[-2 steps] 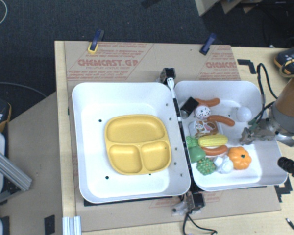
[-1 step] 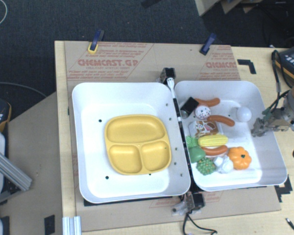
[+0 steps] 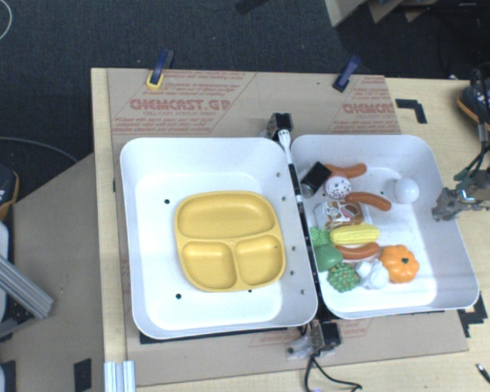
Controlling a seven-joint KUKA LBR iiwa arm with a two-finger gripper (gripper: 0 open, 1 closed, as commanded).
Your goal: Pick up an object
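Note:
The right white bin (image 3: 441,292) holds a pile of toy food. In it lie an orange pumpkin (image 3: 400,265), a yellow corn cob (image 3: 355,235), three sausages (image 3: 347,170) (image 3: 368,201) (image 3: 358,251), a white ball (image 3: 406,190), a black block (image 3: 314,176) and green broccoli (image 3: 343,278). My gripper (image 3: 456,198) is small and dark over the right rim of this bin, just right of the white ball and apart from every toy. Nothing shows in its grasp.
The left white bin (image 3: 147,178) carries a yellow divided plate (image 3: 229,239) in its middle. A cardboard sheet (image 3: 229,100) lies under both bins, clamped at the far edge. Cables and dark gear stand beyond the bench at the far right.

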